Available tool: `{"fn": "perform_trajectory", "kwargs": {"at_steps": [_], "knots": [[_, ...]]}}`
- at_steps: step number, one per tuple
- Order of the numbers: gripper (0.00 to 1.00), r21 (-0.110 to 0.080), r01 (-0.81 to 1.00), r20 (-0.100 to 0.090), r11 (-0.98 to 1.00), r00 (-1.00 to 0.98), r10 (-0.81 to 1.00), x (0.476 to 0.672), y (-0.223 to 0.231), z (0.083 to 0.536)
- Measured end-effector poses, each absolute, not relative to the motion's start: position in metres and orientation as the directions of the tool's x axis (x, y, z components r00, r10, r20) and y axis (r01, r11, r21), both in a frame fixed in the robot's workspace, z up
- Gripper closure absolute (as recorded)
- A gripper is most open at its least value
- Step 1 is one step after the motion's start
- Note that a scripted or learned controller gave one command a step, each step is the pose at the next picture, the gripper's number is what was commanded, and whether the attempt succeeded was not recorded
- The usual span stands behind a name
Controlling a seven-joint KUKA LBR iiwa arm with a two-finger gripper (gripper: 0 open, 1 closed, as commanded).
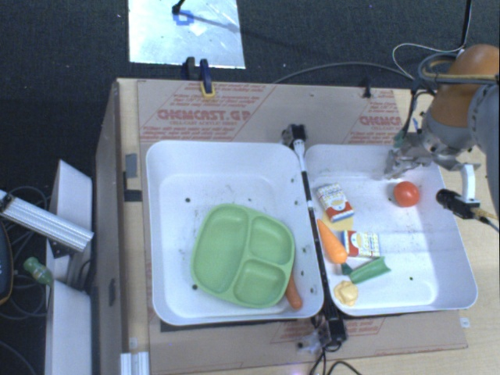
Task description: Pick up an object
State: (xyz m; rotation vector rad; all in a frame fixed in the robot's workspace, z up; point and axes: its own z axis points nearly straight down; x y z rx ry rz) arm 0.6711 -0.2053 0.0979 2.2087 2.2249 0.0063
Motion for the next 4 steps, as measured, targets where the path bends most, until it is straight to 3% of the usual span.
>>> {"fn": "perform_trajectory", "kwargs": {"at_steps": [1, 3, 4], "knots": [[0.00, 0.007, 1.000, -0.002, 0.007, -0.007, 1.000, 0.671, -0.205, 0.098], [0.00, 0.001, 1.000, 0.001, 0.005, -0.005, 1.000, 0.670, -0.205, 0.086], [1.00, 0.007, 1.000, -0.002, 0.007, -0.007, 1.000, 0.671, -0.205, 0.098]]}}
